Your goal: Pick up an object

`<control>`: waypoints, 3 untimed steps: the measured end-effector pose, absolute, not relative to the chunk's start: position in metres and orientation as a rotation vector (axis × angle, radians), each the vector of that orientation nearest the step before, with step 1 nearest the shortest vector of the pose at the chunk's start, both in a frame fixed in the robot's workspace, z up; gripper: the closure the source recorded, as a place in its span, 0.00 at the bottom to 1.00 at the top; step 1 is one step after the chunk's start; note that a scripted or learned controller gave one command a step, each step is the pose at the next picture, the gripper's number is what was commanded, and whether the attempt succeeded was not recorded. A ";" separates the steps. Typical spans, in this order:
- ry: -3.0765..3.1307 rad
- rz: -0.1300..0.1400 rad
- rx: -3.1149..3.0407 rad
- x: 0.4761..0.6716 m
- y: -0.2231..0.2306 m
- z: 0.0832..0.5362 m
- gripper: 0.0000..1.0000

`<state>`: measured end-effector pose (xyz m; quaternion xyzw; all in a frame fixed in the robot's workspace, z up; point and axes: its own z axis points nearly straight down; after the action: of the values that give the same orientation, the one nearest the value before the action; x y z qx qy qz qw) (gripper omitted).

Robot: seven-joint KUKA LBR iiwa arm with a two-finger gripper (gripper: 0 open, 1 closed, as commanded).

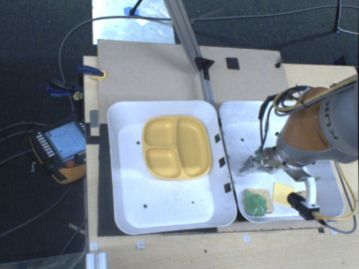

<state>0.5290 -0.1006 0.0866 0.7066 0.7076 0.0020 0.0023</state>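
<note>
In the right bin (242, 123), near its front edge, lies a green lump on a tan slice (257, 202). Just to its right is a flat yellow piece (281, 193). My gripper (251, 163) hangs over the middle of the right bin, above and slightly left of the green lump, pointing toward the bin's left wall. The grey arm with its orange band (305, 130) comes in from the right and covers part of the bin floor. I see nothing held at the gripper's tip.
A yellow divided plate (176, 146) rests in the left bin (124, 167). A thin metal pole (188, 32) slants over the back of the bench. Cables and a black fitting (301, 204) trail beside the yellow piece.
</note>
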 end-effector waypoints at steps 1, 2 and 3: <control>2.213 0.011 2.212 0.531 -0.102 0.100 1.00; 2.218 0.005 2.218 0.527 -0.111 0.154 1.00; 2.217 0.006 2.217 0.525 -0.120 0.203 1.00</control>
<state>0.5249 -0.1200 0.2027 0.7071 0.7071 0.0018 0.0030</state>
